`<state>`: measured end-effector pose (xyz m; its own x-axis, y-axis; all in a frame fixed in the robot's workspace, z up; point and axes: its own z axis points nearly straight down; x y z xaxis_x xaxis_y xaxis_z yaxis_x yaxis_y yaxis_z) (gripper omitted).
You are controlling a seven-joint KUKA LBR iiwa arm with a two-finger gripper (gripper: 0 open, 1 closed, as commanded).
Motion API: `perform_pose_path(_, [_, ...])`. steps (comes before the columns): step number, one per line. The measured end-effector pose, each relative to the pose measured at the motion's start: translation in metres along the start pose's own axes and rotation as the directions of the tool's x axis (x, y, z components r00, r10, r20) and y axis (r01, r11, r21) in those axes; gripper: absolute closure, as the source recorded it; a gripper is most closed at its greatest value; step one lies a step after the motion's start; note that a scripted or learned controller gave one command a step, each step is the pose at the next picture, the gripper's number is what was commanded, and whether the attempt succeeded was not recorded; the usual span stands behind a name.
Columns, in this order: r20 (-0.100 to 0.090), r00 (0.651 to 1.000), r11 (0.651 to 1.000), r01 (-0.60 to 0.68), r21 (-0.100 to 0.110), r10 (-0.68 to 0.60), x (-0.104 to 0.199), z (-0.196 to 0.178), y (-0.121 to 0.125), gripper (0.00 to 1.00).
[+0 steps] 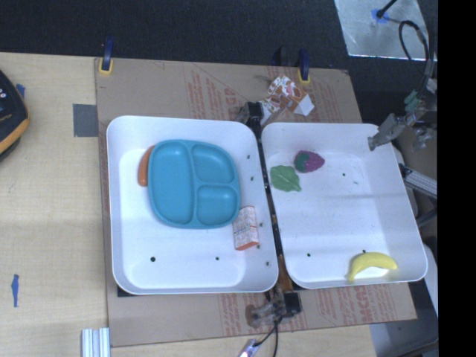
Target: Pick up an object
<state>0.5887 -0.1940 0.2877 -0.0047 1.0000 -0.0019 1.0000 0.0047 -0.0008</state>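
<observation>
The left bin (134, 266) holds a blue divided plate (194, 183). An orange object (143, 167) pokes out from under the plate's left edge. A small red-and-white packet (246, 227) lies by that bin's right wall. In the right bin (349, 222), a flat green piece (285, 178) and a purple lump (309, 161) sit close together near the far left corner. A yellow banana (372, 265) rests against the near right corner.
A crumpled printed wrapper (286, 93) lies on the cardboard behind the bins. A grey metal piece (388, 130) juts over the right bin's far right corner, with cables behind it. A black-and-yellow device (9, 117) sits at the left edge.
</observation>
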Motion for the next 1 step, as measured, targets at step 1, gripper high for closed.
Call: perform_pose_path(1, [-0.001,1.000,1.000,0.000,0.005,0.000,-0.0176,0.1232,-0.0400,0.00])
